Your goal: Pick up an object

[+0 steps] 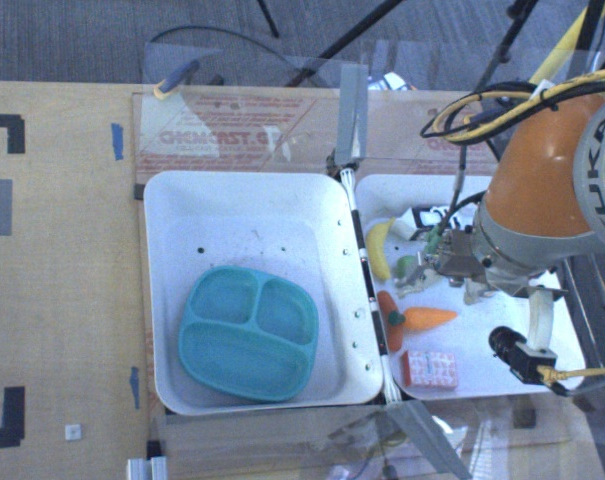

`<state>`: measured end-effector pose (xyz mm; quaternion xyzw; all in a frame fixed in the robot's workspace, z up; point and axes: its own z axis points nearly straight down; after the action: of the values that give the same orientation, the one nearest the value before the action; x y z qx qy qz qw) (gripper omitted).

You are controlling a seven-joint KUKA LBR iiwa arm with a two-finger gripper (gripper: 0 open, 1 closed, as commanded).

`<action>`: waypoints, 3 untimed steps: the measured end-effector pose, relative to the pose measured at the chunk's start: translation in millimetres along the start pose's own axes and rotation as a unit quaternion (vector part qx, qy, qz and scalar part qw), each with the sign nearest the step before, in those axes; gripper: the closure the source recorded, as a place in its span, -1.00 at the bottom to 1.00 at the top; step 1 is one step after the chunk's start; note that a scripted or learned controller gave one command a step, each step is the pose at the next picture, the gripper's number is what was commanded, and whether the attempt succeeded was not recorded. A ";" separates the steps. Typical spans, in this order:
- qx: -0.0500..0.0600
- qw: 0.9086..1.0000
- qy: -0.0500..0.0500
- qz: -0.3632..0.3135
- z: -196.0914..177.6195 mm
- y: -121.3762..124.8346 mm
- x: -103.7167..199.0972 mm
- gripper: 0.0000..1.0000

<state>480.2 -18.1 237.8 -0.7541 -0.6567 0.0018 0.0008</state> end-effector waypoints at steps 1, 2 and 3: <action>0.001 0.999 0.001 0.043 55.6 14.0 -32.6 -1.00; -0.002 0.995 0.002 -0.103 152.0 12.4 -81.3 -1.00; -0.004 0.995 0.002 -0.101 142.9 14.2 -82.7 1.00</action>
<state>482.3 -102.1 95.0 -0.6838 -0.7297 -0.0023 -0.0011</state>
